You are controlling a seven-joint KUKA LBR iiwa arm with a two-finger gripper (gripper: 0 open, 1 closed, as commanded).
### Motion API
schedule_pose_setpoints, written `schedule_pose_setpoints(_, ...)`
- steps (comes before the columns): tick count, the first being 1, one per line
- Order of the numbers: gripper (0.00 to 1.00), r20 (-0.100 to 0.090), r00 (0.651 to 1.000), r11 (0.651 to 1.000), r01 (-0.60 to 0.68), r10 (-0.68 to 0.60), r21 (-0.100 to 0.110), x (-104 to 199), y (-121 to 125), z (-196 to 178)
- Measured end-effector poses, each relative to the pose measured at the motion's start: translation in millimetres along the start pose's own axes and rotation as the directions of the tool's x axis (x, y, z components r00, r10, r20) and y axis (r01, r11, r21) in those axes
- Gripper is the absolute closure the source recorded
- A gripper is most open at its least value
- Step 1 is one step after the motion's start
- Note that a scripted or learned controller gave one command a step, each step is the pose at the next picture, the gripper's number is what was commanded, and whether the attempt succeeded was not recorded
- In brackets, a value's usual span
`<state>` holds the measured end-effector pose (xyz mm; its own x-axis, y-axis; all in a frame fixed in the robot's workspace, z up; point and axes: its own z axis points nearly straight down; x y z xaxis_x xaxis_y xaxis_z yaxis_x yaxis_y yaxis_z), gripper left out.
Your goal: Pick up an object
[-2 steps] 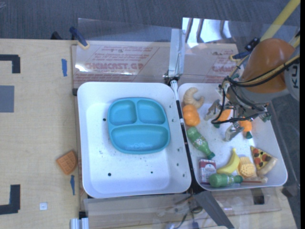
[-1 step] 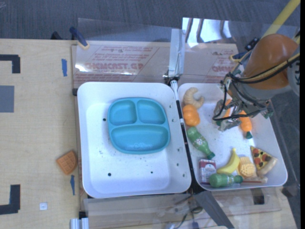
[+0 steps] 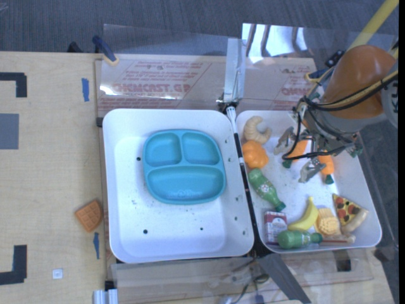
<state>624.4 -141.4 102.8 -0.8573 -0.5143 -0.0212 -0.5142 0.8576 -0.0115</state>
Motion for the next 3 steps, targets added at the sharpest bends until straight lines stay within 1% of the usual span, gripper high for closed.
schedule_pose_setpoints(1,0.0,-0.01,1.0,1.0,-0.013,0.013,-0.005,-21,8,14)
schedule_pose_setpoints(2,0.0,-0.014,1.0,1.0,-0.001,0.001,0.009,-30,25,13)
schedule_pose_setpoints(3,0.0,-0.012,0.994,0.994,-0.106,0.106,-0.004,18,34,12)
